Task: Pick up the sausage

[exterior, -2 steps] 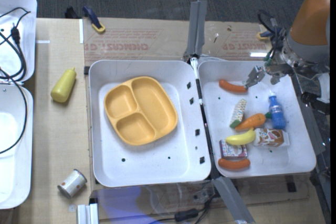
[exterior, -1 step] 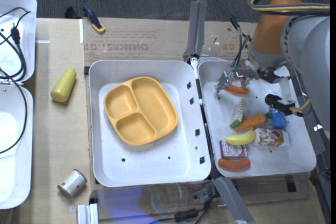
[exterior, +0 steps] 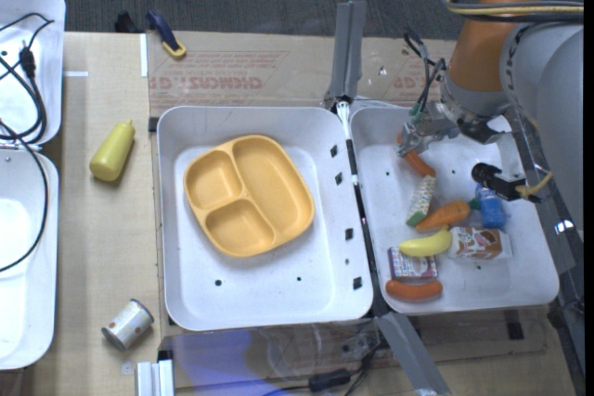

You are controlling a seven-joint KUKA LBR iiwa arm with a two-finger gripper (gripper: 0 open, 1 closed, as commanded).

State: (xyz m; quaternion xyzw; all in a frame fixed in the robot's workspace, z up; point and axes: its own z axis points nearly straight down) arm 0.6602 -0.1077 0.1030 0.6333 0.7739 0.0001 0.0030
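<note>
A red-brown sausage (exterior: 414,289) lies along the front edge of the right bin (exterior: 376,199), just below a small pink packet (exterior: 411,264). My gripper (exterior: 411,140) is down at the far left corner of that bin, well away from the sausage. A short orange-red piece (exterior: 419,165) lies directly under the gripper's tip; I cannot tell whether the two touch.
The right bin also holds a corn cob (exterior: 424,195), a carrot (exterior: 444,215), a banana (exterior: 425,244), a brown carton (exterior: 478,244) and a blue item (exterior: 491,209). A yellow divided plate (exterior: 249,195) sits in the left bin. A mustard bottle (exterior: 112,151) and a can (exterior: 127,323) lie on the bench.
</note>
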